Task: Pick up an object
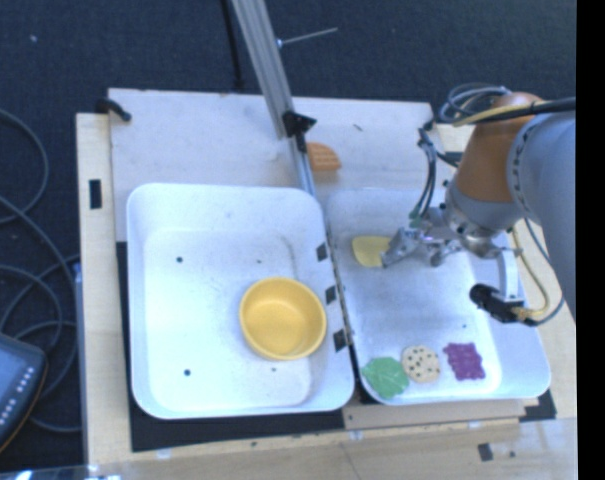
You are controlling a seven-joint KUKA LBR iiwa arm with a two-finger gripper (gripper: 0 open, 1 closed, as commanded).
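Observation:
My gripper (394, 255) hangs low over the upper left part of the right bin (437, 313), its tips right beside a pale yellow flat piece (367, 249). The tips touch or nearly touch that piece's right edge, and nothing shows between them. A yellow bowl (282, 317) sits in the left bin (182, 268). Along the right bin's front edge lie a green round piece (385, 376), a beige cookie with dark dots (420, 364) and a purple piece (465, 360).
An orange object (323, 158) lies on the bench behind the bins. A slanted metal rail (267, 63) with a black clamp runs down to the divide between the bins. Cables and a dark tablet (7, 383) lie off the bench at left.

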